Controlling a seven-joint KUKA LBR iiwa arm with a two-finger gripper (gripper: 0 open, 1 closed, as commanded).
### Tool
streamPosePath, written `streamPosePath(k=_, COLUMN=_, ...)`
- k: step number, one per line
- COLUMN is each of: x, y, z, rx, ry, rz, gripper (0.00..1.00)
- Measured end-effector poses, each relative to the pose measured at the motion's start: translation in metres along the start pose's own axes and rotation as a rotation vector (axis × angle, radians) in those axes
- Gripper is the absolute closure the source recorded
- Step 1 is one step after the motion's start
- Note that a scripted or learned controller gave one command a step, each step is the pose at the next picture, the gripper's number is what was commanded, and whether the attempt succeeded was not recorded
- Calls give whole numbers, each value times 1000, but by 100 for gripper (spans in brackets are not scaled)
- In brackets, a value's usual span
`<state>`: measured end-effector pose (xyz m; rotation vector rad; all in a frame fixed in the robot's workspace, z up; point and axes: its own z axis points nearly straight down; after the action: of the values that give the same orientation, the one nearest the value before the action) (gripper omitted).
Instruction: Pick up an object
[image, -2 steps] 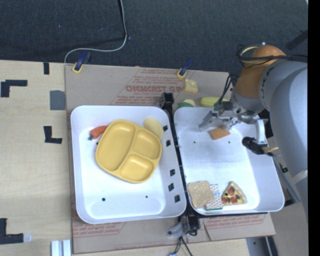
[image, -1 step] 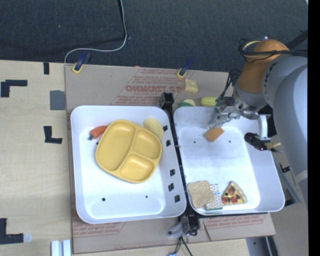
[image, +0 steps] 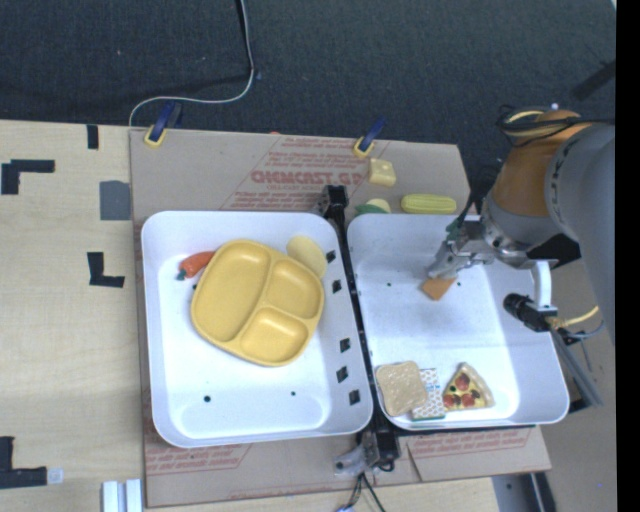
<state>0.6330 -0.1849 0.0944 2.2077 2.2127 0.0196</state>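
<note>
Orange and small, a food piece lies on the floor of the right bin, in its upper middle, with the end effector down right above it. How wide the end effector stands cannot be told from this slanted overhead view, nor whether it touches the piece. At the near edge of the same bin lie a tan cracker, a pizza slice and a small patterned card between them. The left bin carries a yellow divided plate, a carrot at the plate's upper left and a pale yellow piece at its upper right. Beyond the bins, on the cardboard over the table, sits a corn cob and a yellow block.
</note>
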Motion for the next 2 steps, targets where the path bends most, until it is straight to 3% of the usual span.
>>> streamPosePath(k=1, x=5, y=-15, z=0, rx=-8, ry=-7, rz=2, gripper=100)
streamPosePath(k=2, x=60, y=-24, z=8, rx=16, ry=0, rz=-2, gripper=100)
